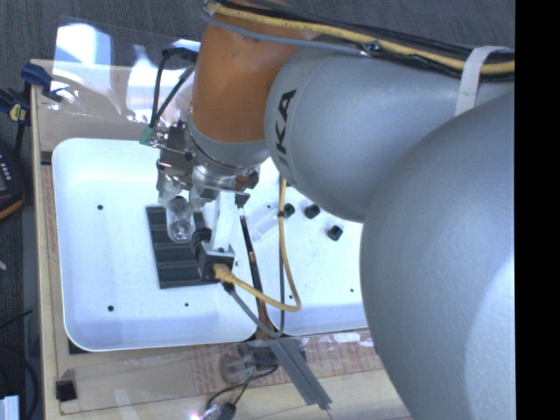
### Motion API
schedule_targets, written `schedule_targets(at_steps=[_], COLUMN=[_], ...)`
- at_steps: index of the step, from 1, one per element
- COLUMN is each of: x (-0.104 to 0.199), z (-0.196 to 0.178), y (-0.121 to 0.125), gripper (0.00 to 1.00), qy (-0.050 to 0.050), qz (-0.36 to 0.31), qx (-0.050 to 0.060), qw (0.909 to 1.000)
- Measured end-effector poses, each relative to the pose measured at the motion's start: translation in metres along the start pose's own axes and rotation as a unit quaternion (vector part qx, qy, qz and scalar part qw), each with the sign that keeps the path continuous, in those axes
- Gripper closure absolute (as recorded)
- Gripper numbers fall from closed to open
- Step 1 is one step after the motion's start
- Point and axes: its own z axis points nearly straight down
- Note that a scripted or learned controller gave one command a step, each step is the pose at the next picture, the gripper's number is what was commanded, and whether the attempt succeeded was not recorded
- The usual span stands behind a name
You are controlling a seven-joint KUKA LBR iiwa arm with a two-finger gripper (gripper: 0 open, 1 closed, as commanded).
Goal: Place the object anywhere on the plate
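We see the arm (350, 147) reaching in from the right and covering a big part of both bins. Its hand (185, 221) is low over the left bin (96, 234), just above a dark ribbed rectangular thing (175, 261) that lies flat on the white floor of this bin. We think this dark ribbed thing is the plate of the task, but we cannot be sure of it.

At the tip of the hand there is something clear and shiny, like a small transparent piece (181, 226). It may be the object, or it may be a part of the hand itself; the picture is too blurred here to decide. For the same reason we cannot tell if the hand is apart, together, or clamped on something.

In the right bin (324, 269) we see some small dark items (333, 232) near the arm.

In our judgement the task is near its last step: the hand is already over the dark thing. If the clear piece is the object, it remains to release it and to lift away. We cannot confirm that anything already rests there freely.
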Motion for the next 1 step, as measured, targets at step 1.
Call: schedule_targets(at_steps=[1], x=[-0.0517], z=[0.1654], y=[-0.0419], gripper=[1.00], qy=[-0.002], qz=[-0.011], qx=[0.003], qw=[0.9999])
